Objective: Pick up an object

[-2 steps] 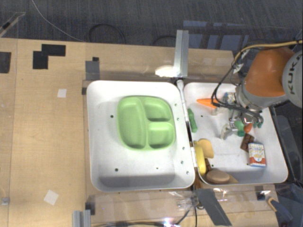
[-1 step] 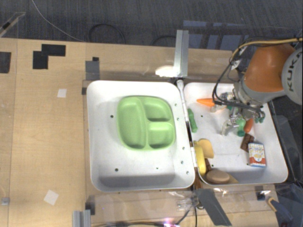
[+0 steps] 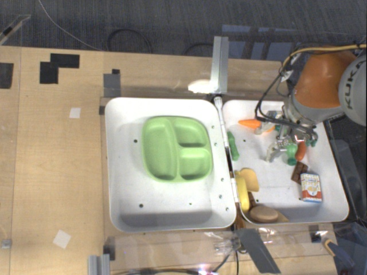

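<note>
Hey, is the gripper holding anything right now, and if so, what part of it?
It cannot be told. The gripper hangs low over the right bin, just beside an orange-red object, but the view is too small and blurred to show anything between its tips.

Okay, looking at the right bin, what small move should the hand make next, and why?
Probably lower straight down a little: the hand hangs over bare floor of the right bin, with the carrot beside it at the left and nothing visibly between its tips.

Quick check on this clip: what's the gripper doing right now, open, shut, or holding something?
Gripper: low over the right bin, beside an orange-red object; open or shut cannot be told, and no grasp is visible.
</note>
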You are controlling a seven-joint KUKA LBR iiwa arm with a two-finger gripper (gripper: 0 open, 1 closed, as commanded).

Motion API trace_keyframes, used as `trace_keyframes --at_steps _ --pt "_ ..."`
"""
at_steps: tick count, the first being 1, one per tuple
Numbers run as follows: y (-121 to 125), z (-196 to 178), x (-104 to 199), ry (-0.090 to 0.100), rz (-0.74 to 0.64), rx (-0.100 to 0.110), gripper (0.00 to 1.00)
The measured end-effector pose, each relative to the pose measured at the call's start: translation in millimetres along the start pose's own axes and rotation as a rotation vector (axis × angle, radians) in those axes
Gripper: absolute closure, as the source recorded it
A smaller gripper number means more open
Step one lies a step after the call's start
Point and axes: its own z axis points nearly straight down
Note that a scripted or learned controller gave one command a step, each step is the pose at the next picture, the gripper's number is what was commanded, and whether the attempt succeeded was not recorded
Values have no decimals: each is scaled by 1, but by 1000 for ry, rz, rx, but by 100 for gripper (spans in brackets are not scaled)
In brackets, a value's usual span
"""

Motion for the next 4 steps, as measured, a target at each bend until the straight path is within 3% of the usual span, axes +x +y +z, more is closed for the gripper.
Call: trace_keyframes --at_steps 1,4 --pt "4 0 11 -10 -35 5 0" --pt "-3 0 15 -11 76 3 0"
